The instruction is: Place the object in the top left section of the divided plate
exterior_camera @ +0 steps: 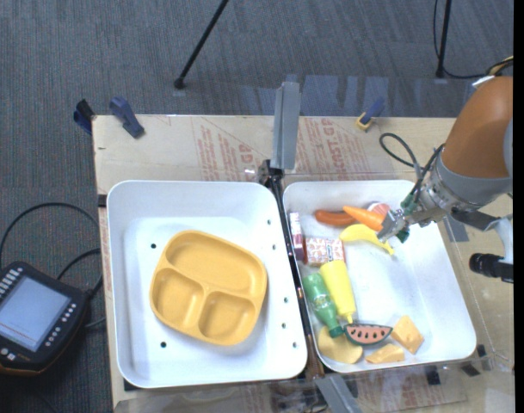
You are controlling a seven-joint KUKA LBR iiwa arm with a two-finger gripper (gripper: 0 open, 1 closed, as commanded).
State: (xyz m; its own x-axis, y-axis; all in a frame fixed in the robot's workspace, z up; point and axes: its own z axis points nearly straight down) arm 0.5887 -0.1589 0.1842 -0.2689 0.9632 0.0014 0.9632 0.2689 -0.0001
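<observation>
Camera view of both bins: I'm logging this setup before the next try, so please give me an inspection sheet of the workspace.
Surface: two shallow white bins on a cardboard-covered bench.
Job's things: yellow divided plastic plate in the left bin, nothing in its sections.
Clutter: toy foods in the right bin: yellow banana, orange carrot, watermelon slice, yellow bottle.
Grippers: two-finger gripper above the banana.
Cables: black cable near the arm.
Surroundings: handheld control pendant on the carpet, left.

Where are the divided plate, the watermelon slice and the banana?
divided plate [177,275]: camera view, bare floor of its long top section.
watermelon slice [368,333]: camera view, middle of the red flesh.
banana [365,233]: camera view, middle of the yellow curve.
</observation>
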